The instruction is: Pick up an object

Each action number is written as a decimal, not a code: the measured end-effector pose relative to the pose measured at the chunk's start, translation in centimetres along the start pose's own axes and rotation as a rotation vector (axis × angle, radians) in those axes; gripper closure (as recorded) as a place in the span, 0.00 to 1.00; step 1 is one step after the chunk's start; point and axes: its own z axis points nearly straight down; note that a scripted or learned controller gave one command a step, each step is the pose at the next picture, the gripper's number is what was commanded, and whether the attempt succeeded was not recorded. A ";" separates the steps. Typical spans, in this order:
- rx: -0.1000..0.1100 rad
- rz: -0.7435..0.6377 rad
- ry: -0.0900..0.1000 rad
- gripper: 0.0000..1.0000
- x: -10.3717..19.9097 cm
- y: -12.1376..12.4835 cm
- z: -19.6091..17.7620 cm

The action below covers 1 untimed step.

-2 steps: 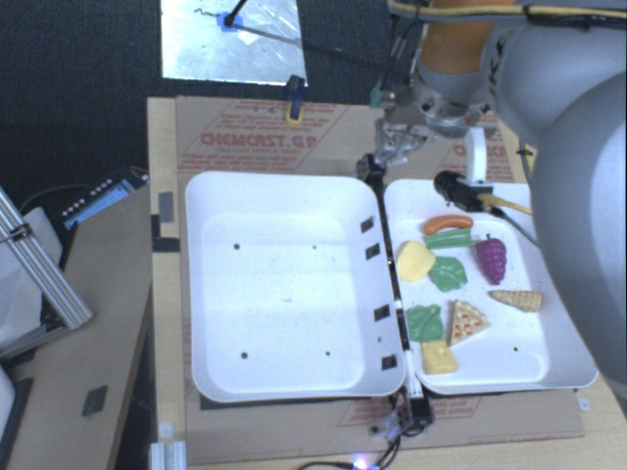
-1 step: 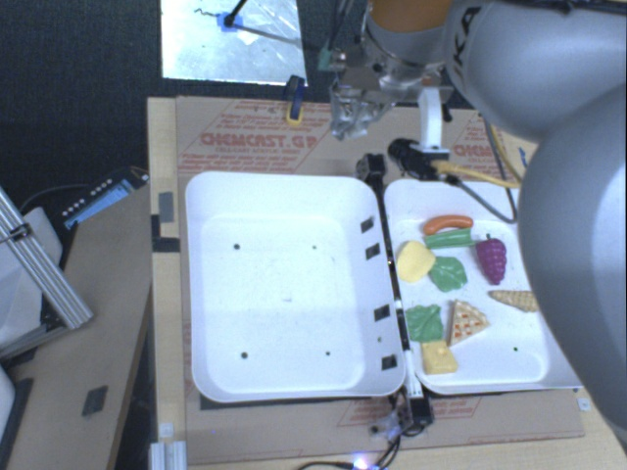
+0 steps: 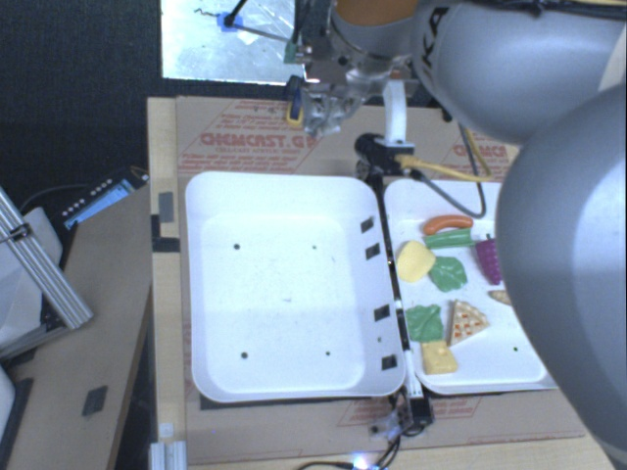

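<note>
Plastic toy food is gathered in the right bin [image 3: 509, 349]. A yellow piece [image 3: 414, 260] lies by the bin's left wall, and a red sausage [image 3: 448, 224] is set just behind it, its long axis across the bin. The gripper [image 3: 323, 114] is held beyond the bin's back-left corner, well apart from both. Its opening cannot be told. Travel forward and rightward is judged necessary.
</note>
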 end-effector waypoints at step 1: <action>-0.001 0.002 -0.001 1.00 3.8 0.1 -1.6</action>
